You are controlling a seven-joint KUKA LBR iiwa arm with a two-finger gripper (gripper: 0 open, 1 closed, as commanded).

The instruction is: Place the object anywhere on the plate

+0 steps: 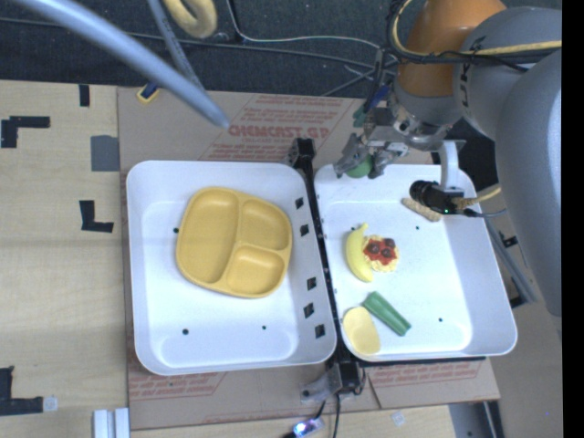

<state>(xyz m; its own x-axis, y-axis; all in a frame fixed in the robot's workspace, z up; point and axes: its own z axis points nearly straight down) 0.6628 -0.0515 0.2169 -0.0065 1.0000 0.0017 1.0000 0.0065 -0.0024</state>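
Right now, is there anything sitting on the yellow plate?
No, the yellow plate lies bare in the left bin; the toy foods are in the right bin.

Seen from a single fixed camera mounted above the light wooden tabletop (55, 272), angled down at a slant and set far enough back to frame both shallow white plastic bins: left bin (155, 336), right bin (456, 272), side by side on brown cardboard (274, 121). Near edge of the bins toward the bottom of the view, dark floor and cables across the top. Grey arm with orange band (447, 26) entering from the right, large and close to the lens.
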